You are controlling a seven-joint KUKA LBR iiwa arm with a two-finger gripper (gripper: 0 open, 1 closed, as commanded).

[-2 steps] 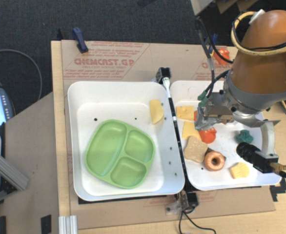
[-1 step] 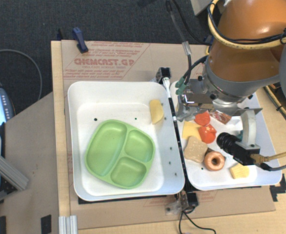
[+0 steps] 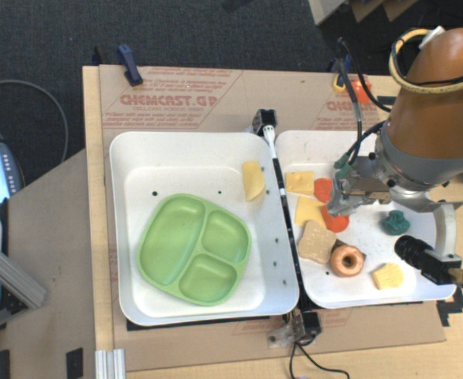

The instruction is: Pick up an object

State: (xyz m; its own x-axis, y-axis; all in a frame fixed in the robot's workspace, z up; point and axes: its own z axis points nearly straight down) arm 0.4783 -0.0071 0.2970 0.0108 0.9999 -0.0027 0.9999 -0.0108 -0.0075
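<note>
Arm over the right bin, gripper (image 3: 338, 205) low among the toy foods.

We see the gripper just above an orange-red piece (image 3: 336, 223), beside 2 yellow cheese pieces (image 3: 301, 183); we cannot tell its finger state. A donut (image 3: 347, 260) and bread slice (image 3: 315, 243) lie nearby. The left bin (image 3: 129, 164) holds a green divided plate (image 3: 193, 248).

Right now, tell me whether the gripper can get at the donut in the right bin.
Probably yes. The donut lies uncovered, just below the gripper, with only a bread slice beside it.
</note>
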